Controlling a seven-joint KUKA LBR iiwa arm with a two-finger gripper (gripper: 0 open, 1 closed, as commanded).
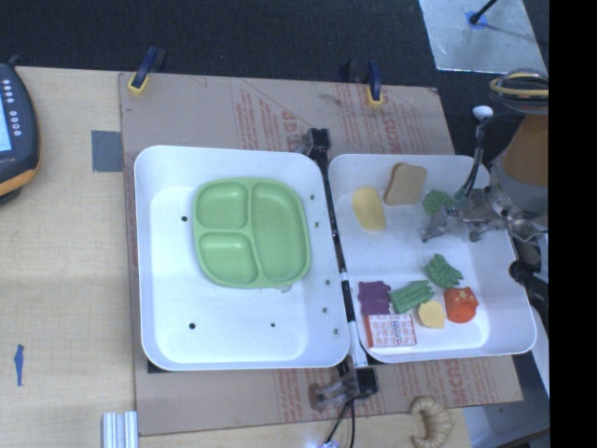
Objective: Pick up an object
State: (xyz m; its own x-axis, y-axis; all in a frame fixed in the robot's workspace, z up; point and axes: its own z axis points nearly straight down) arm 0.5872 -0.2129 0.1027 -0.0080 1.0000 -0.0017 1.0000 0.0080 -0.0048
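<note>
The right bin holds several toy foods: a yellow piece, a tan bread slice, a green leafy piece, a second green piece, a green pod, a purple block, a red tomato, a small yellow piece and a red-and-white card. My gripper reaches in from the right and sits low over the bin's upper right part, just below the green leafy piece. I see nothing held in it.
A green divided plate lies in the left bin. A black and orange handset rests at the bench's far left. Clamps hold the cardboard at the back. A tan curled object lies in front of the bins.
</note>
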